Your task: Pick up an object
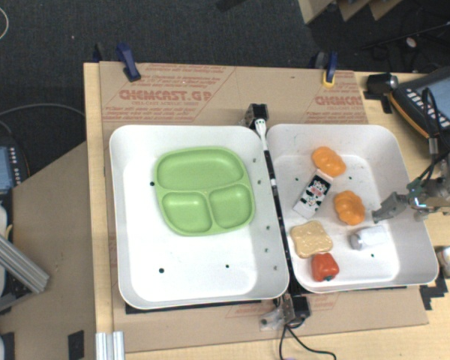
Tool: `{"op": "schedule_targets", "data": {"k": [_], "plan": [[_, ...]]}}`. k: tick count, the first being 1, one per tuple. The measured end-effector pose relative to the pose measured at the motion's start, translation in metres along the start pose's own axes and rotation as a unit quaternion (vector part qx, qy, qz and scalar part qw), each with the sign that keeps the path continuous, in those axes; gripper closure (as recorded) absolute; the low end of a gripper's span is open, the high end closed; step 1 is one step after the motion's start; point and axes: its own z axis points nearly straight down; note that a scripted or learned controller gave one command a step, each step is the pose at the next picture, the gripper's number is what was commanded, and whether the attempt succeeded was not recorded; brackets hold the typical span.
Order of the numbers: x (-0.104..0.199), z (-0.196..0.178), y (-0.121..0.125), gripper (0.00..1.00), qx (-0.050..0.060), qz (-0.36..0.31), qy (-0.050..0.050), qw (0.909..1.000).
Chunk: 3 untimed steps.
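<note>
Where bins [135, 276] meet, two oranges [327, 160].

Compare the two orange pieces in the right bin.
The upper orange piece lies near the bin's far side, above the black-and-white carton; the lower orange piece lies right of the carton, nearer the gripper. The lower one looks slightly larger and deeper orange. Both are rounded and lie loose.

grey metal hand [394, 205], thin dark cables

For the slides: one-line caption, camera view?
Gripper over right bin beside toy food; green divided plate in left bin.
</note>
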Motion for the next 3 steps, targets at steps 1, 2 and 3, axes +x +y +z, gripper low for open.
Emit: {"op": "schedule_targets", "data": {"k": [1,2,3], "plan": [[0.028,-0.131,-0.006,0.00,-0.008,-0.003,-0.002,1.0000],[0.027,-0.134,-0.007,1.00,-0.003,-0.001,-0.002,1.0000],[0.093,-0.067,-0.008,1.00,0.004,-0.003,0.002,1.0000]]}}
